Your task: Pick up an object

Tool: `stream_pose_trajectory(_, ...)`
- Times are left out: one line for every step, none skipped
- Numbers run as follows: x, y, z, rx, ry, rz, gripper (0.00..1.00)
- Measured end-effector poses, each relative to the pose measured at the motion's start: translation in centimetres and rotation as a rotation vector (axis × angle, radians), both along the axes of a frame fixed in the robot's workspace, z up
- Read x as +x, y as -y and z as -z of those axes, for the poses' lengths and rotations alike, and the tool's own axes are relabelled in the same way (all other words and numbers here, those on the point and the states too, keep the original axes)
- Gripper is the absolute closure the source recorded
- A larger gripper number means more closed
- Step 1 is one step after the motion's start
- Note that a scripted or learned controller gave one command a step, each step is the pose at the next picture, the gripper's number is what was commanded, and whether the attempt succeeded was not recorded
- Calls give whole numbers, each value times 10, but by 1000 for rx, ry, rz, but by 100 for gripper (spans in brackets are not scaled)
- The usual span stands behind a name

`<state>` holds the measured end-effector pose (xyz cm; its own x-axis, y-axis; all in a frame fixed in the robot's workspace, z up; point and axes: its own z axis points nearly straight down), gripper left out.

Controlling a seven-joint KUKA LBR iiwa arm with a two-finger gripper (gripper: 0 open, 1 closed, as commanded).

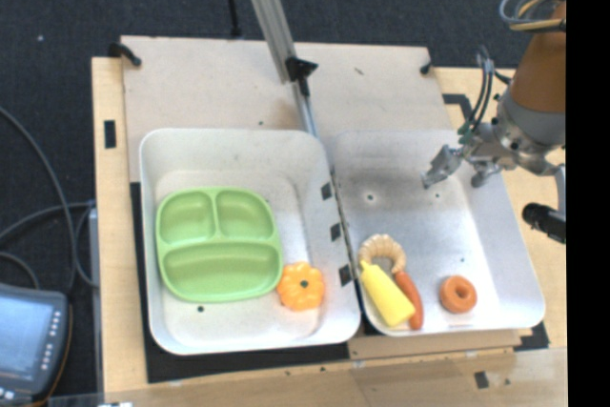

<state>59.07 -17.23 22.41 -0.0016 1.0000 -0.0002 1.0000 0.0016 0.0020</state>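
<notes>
My gripper (459,166) hangs over the far right part of the right bin (496,234), its two fingers spread open with nothing between them. Well below it, near the bin's front edge, lie a yellow bottle-like toy (386,294), an orange carrot (410,297), a cream ring-shaped pastry (382,252) and an orange donut (458,295). In the left bin (172,157) a small orange pumpkin (301,286) rests beside a green divided plate (218,244).
A slanted aluminium bar (270,10) runs from the top down to the gap between the bins. Black cables lie on the dark floor at the left. The middle of the right bin is bare under the gripper.
</notes>
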Motion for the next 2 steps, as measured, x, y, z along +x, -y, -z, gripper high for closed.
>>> stream_pose_trajectory(0,0,0,0,0,0,0)
stream_pose_trajectory(-10,1,80,0,-8,3,0)
